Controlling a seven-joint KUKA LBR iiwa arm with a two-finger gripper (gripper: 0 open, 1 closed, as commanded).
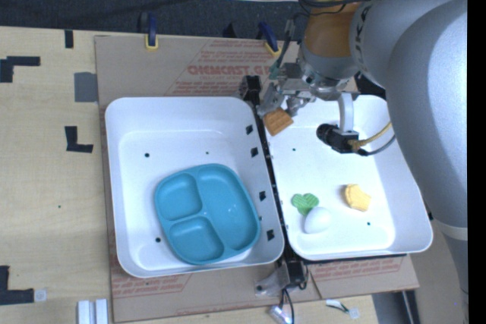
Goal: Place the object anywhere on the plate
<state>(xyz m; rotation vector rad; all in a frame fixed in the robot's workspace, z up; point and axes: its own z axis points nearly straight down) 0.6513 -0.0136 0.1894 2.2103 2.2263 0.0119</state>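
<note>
At the far left the bench [45,186] shows bare wood with a few dark tape marks. A cardboard sheet [205,68] lies under both bins, printed with red lettering along its top. The left bin [125,125] holds a blue plate [205,213], a three-part tray with rounded corners, lying flat in the bin's near half and turned slightly askew; nothing rests on it. Black clips run along the seam where the two bins meet. Just right of that seam, near the far end of the right bin [380,235], the gripper [279,111] hangs above the bin's far left corner. A small tan block [278,122] sits at its fingertips, tilted, and looks to be pinched between the fingers, which are closed down narrowly around it; the block appears lifted off the bin floor, well apart from the plate. Lower in the right bin, a green piece [304,202] lies touching a white ball [317,220], and a yellow piece [356,197] lies a little to their right. The grey arm [425,87], with its orange band [338,7], fills the upper right.
</note>
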